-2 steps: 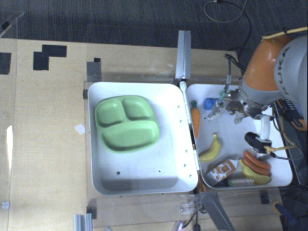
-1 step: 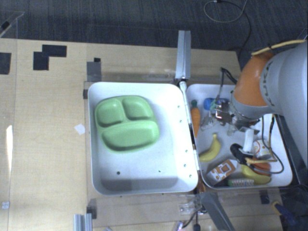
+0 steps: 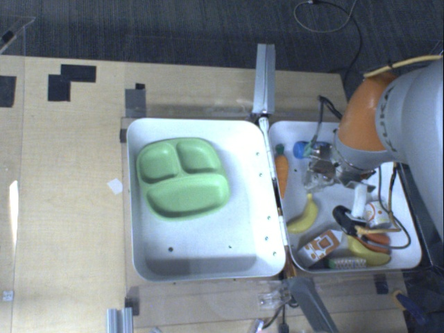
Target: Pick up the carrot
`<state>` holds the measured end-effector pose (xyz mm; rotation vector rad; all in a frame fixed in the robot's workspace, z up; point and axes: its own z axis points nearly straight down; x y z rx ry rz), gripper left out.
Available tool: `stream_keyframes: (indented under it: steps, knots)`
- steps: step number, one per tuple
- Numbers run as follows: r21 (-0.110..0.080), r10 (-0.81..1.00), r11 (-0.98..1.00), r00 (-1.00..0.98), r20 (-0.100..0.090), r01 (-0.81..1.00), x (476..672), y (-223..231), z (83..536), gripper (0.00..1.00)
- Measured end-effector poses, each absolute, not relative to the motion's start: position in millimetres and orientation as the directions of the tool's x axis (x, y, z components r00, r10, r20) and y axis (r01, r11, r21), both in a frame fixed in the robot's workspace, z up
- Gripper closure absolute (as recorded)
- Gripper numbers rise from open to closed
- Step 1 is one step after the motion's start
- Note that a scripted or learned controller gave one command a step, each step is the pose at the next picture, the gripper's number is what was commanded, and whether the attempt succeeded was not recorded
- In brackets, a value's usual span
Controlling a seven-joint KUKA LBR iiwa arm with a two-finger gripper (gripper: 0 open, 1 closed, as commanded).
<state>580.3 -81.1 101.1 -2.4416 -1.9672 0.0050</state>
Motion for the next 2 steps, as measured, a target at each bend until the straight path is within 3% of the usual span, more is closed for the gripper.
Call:
stream_keyframes:
  steps: [1, 2]
  knots:
    - [-0.003, 0.990, -0.145, 0.145, 0.000, 0.989, 547.5, 16.5, 181.5, 1.00]
    - [-0.006, 0.992, -0.127, 0.127, -0.001, 0.992, 497.0, 40.2, 180.9, 1.00]
